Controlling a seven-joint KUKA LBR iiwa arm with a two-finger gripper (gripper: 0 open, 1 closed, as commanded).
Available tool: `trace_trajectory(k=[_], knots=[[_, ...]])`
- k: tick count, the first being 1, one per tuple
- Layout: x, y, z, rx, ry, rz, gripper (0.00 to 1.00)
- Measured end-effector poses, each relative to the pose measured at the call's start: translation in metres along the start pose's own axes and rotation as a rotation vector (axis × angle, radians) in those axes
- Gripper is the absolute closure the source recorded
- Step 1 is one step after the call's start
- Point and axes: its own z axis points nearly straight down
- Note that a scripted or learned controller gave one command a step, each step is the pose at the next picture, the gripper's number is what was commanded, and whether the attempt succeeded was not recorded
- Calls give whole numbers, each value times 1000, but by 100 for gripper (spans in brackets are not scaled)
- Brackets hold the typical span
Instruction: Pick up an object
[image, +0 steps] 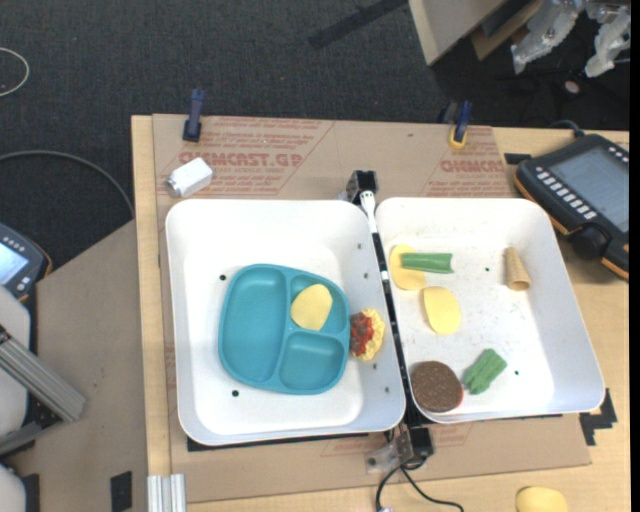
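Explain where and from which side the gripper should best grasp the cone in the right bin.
Probably across the cone's middle, coming straight down. It lies flat and apart from the other items, its long axis running near to far, so fingers closing across its narrow width should fit. The bin wall is close on its right.

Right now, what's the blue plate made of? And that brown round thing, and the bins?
The blue plate looks like smooth moulded plastic: even colour, soft shine, rounded dividers. The brown round thing seems to be toy plastic or rubber, matte with a speckled top; which one is unclear. The bins look like thin glossy white plastic with rounded rims.
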Motion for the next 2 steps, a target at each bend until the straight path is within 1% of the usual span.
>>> trace_trajectory(k=[1,2], knots=[[-3,0,0,15,-2,5,100],[27,-75,9,24,3,3,100]])
